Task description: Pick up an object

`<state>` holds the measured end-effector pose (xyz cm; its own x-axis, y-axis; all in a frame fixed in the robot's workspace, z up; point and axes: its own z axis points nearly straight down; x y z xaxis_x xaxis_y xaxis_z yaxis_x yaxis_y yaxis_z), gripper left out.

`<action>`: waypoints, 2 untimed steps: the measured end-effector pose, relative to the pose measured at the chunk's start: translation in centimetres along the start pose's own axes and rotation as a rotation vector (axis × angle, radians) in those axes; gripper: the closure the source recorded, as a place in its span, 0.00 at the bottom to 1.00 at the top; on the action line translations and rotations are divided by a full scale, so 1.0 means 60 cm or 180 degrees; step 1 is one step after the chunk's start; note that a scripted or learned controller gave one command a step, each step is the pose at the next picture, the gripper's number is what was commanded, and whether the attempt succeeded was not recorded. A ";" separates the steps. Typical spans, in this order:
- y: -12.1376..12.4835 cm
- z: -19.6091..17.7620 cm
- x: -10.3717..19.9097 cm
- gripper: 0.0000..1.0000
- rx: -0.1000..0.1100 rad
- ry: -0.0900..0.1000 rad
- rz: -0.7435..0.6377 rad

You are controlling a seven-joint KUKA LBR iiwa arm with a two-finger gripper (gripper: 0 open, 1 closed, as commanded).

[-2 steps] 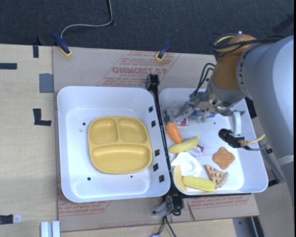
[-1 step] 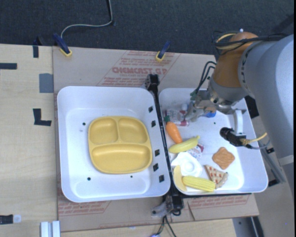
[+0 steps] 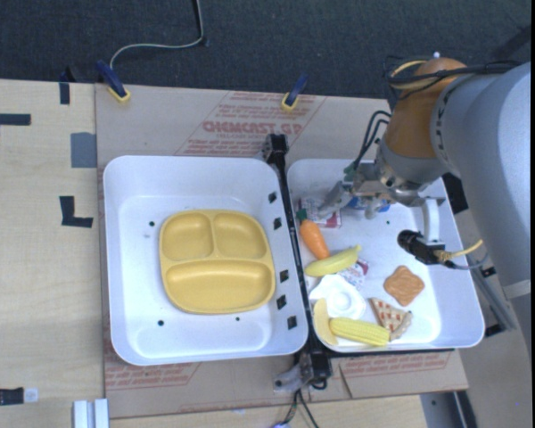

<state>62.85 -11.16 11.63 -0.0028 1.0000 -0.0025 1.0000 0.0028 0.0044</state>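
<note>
Beside one tray point(image 3: 218, 261), six toy foods point(image 3: 357, 283)

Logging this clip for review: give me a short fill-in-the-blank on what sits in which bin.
1. The yellow divided plate lies in the ____ bin as the camera sees it.
2. The plate has ____ compartments.
3. The carrot is ____ in colour.
4. The gripper hangs over the ____ bin, where the corn cob lies.

Missing words: left; three; orange; right
</note>
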 end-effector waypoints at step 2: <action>0.000 -0.015 0.001 0.00 0.0004 0.0000 -0.0002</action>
<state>62.83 -11.11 12.55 -0.0035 1.0000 -0.0027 1.0000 0.0035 0.0031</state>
